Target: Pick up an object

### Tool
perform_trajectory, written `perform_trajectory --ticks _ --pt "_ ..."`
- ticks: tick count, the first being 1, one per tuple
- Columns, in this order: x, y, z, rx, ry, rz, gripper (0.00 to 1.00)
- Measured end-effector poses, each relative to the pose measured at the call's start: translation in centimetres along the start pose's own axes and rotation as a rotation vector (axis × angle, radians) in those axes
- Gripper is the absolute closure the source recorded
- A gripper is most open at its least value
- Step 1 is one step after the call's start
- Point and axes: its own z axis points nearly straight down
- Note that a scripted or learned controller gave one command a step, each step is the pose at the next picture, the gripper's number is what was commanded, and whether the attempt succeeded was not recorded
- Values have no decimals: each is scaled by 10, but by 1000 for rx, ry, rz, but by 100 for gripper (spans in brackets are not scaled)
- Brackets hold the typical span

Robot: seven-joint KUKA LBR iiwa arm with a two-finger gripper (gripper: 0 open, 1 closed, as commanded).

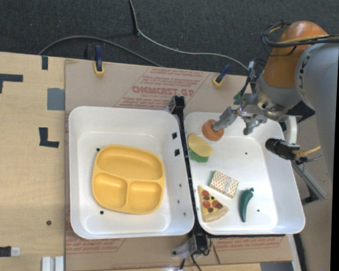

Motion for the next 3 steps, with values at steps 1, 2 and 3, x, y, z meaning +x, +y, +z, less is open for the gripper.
perform_trajectory --ticks 1,2,3 --pt "0 2 -7 -11 -1 -3 0" --pt "-7 4 59 -6 -2 -1 0" --pt "-8 8 91 -24 -5 -2 0"
